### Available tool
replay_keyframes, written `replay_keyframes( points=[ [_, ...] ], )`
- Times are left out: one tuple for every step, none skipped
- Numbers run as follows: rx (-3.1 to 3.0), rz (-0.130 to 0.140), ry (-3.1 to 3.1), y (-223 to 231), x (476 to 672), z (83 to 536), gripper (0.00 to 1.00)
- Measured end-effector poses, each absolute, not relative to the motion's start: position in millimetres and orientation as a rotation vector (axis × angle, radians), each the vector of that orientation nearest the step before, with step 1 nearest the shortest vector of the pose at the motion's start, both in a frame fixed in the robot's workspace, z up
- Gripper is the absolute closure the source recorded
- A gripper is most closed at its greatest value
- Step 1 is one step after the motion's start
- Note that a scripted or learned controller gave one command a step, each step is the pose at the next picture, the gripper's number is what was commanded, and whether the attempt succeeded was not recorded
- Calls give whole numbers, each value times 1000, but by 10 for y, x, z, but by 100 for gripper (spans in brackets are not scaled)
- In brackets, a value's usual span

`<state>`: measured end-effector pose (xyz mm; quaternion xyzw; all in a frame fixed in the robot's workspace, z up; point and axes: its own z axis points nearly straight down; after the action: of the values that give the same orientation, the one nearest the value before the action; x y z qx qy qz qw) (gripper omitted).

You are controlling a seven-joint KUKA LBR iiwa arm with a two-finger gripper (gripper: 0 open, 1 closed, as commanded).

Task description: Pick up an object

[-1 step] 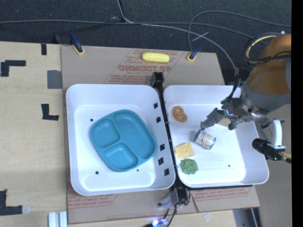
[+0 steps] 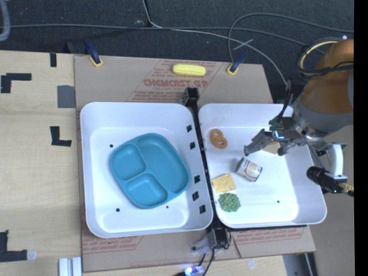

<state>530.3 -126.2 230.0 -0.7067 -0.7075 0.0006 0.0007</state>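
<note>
In the right bin [image 2: 299, 211] lie a small silver can [image 2: 249, 169] on its side, a brown pretzel-like ring [image 2: 218, 138], a yellow cracker square [image 2: 223, 183] and a green clump [image 2: 229, 202]. My gripper [image 2: 265, 143] hangs over the right bin's upper middle, above and to the right of the can. Its two dark fingers are spread apart with nothing between them. The grey arm with its orange band [image 2: 336, 53] comes in from the right.
The left bin [image 2: 95, 119] holds a blue divided plate [image 2: 149, 169]. A yellow corn-like toy [image 2: 188, 69] lies on the cardboard behind the bins. Blue-and-yellow clamps [image 2: 92, 54] and cables sit at the back edge.
</note>
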Motion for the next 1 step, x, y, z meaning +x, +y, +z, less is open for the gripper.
replay_keyframes(
  points=[
    [-2218,7,-2217,-1279,5276,1659,0]
  ],
)
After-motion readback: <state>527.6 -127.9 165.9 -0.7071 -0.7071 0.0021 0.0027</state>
